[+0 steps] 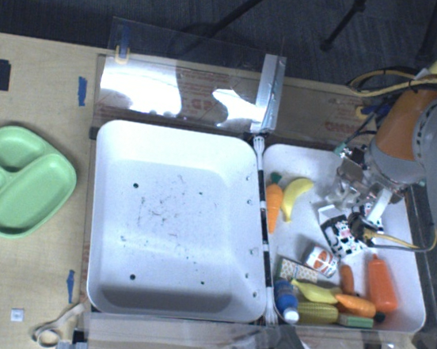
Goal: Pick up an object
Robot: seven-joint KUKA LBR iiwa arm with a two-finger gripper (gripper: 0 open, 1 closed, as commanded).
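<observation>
Because the right bin [316, 163] is crowded, the camera view suggests that the main danger is a poor grasp among close neighbours. The arm [404, 126] reaches in from the right, and its jaws hang low over the upper part of that bin, between the banana [299, 190] and the bin's right wall. Whether they are spread or pressed together cannot be told, and nothing is seen between them.

Every candidate object lies in this bin. The banana sits just beside a carrot [272, 206] that rests against the left wall. A red-and-white can [321, 261] lies near the middle, and an orange bottle [382, 283] lies toward the right. A blue bottle [286, 300] and a yellow piece [316, 293] are packed together along the near wall.

A straight descent from here would probably meet bare bin floor and close on nothing. The curved banana could roll out of a pinch. The carrot leaves little room for a jaw on its wall side. In the packed row, the jaws could shove one thing aside or drag up two.
</observation>
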